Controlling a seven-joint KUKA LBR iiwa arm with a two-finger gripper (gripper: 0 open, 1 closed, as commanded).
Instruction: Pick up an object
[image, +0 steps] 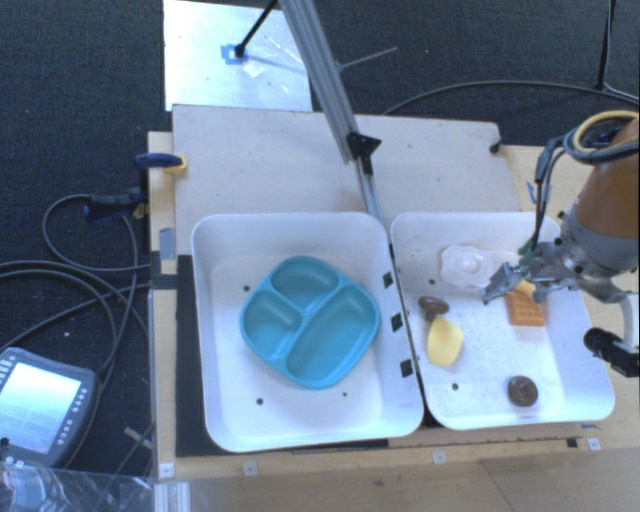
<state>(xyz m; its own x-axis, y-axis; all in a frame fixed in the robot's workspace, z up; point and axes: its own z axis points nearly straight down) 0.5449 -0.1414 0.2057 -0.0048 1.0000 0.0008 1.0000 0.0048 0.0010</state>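
Objects lie in the right bin (600, 395): an orange block (527, 309), a clear plastic piece (466, 266), a yellow piece (445, 342), a small brown item (433, 306) and a round brown disc (522, 390). The gripper (512, 281) hovers just beside the orange block; its state cannot be determined. The left bin (225, 400) holds a blue divided plate (310, 320).

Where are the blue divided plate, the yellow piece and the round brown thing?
blue divided plate (262, 325): camera view, its left rim.
yellow piece (445, 342): camera view, its middle.
round brown thing (521, 390): camera view, its top face.
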